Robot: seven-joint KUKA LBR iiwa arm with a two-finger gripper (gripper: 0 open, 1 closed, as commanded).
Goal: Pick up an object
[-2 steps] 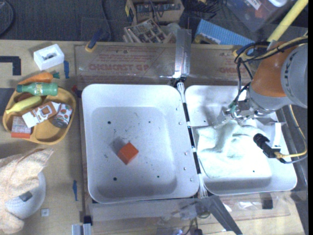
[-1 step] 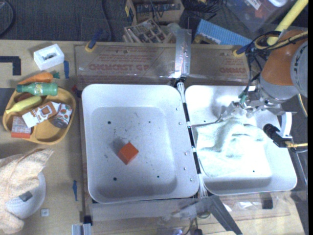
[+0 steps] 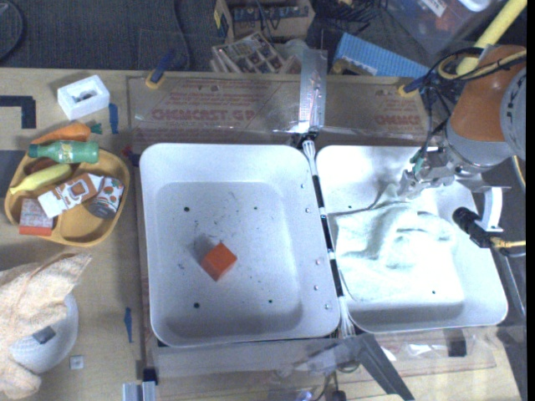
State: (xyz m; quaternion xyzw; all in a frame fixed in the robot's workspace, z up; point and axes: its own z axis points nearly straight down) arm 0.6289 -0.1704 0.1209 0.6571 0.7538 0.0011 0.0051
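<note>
An orange block (image 3: 219, 261) lies in the left bin (image 3: 167, 174). The gripper (image 3: 415, 179) pinches a white cloth (image 3: 393, 241) in the right bin (image 3: 485, 307). Far-side panel lettering is illegible.

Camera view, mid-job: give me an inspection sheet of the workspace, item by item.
Surface: wooden bench bearing a left bin and a right bin, side by side.
Job's things: orange block lying in the left bin; white cloth crumpled in the right bin.
Clutter: yellow bowl of toy food left of the bins; white box behind it; beige cloth at the bench's near left.
Grippers: pincer over the right bin's far side, above the white cloth; nothing seen held.
Cables: black cables on the floor beyond the bench.
Surroundings: blue ribbed panel and cardboard boxes behind the bench.
</note>
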